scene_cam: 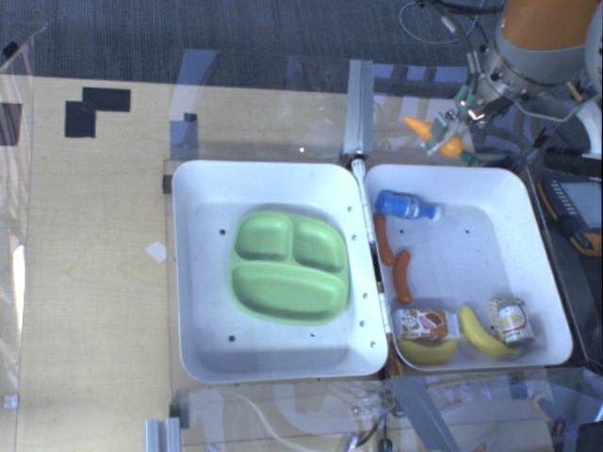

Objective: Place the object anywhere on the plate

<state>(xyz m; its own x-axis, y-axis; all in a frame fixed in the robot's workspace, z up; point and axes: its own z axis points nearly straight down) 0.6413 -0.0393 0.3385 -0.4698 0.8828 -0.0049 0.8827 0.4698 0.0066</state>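
Carrot (pixel 426 126) pinched in the gripper (pixel 452 132), raised beyond the right bin's (pixel 528 205) far rim.
Looks light, stiff, smooth plastic; held near its thick end, well apart from the green plate (pixel 288 265).

Your arm (pixel 546 17) enters at the upper right corner, orange band uppermost and the grey wrist section below it, angled down and toward the left. Cables loop off the wrist on its left side. Your gripper (pixel 459 121) sits at the arm's lower left end, raised clear of the tabletop. You cannot read how the jaws stand at this resolution.
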